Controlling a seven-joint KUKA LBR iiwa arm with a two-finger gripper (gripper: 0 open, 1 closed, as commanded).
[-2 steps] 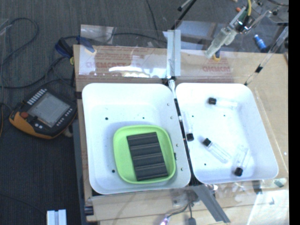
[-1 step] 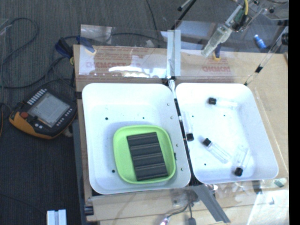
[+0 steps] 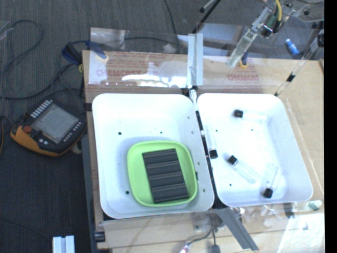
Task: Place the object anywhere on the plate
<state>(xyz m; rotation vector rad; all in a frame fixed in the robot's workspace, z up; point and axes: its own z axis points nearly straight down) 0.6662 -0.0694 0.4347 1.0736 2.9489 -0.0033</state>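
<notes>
A square green plate (image 3: 136, 162) sits in the left white bin (image 3: 105, 120), toward its front. On the plate lies a dark grey ridged block (image 3: 165, 175), roughly centred and flat. My gripper (image 3: 243, 50) hangs at the upper right, beyond the back edge of the right bin (image 3: 295, 141), far from the plate and high above the bench. Nothing shows between its tips.
The right bin holds three clear vials with black caps (image 3: 240, 167) (image 3: 270, 185) (image 3: 246, 114). A small black cap (image 3: 212, 153) rests by the divider between the bins. A teach pendant (image 3: 50, 128) lies on the floor to the left. Cables run behind the bench.
</notes>
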